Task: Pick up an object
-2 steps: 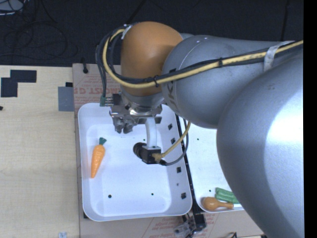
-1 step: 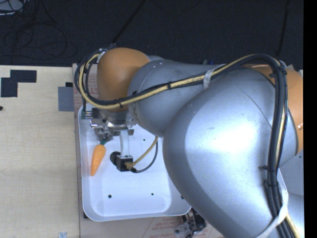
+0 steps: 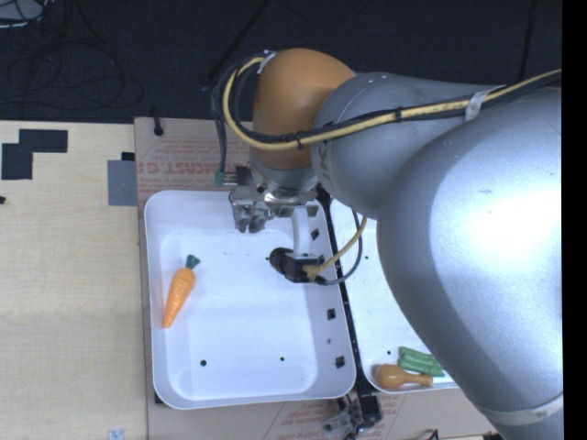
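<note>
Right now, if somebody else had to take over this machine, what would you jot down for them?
Gripper: over the upper part of the left bin, nothing visible between its fingers; whether they are open or shut cannot be judged.
Toy carrot: lies in the left bin near its left wall, well apart from the gripper.
Right bin: a green pod-like toy and an orange-tan pear-shaped toy lie together at its near edge, partly hidden by the arm.
Done: nothing picked up yet.
Left: choose an object, probably the carrot as it lies in the open, grasp it and lift.
</note>
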{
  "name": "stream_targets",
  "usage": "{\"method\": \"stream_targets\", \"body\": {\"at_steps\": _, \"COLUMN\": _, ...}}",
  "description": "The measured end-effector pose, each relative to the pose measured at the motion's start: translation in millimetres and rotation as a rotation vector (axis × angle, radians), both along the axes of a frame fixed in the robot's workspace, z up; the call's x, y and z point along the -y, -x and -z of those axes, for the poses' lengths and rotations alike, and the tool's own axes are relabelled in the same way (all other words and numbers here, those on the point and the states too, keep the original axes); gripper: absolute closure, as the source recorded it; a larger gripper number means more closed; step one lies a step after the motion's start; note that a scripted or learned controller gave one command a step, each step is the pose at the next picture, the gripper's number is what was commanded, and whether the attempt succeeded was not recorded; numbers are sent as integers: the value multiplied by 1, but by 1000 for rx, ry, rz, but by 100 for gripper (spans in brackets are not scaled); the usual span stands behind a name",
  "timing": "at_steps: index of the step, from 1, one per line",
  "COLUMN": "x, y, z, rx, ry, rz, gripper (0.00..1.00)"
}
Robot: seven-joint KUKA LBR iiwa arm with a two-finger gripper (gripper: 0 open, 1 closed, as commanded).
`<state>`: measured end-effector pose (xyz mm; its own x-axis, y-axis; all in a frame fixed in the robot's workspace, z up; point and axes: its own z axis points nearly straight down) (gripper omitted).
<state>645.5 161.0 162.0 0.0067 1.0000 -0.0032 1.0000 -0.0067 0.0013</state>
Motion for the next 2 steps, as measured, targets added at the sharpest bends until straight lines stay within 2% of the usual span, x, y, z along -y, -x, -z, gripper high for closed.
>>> {"method": "stream_targets", "body": {"at_steps": 1, "x": -47, "y": 2, "z": -3, "rx": -3, "ry": -3, "rz": -10, "gripper": 100}}
{"method": "stream_targets", "body": {"at_steps": 2, "x": -85, "y": 41, "z": -81, "rx": 0, "ry": -5, "rz": -11, "gripper": 100}}
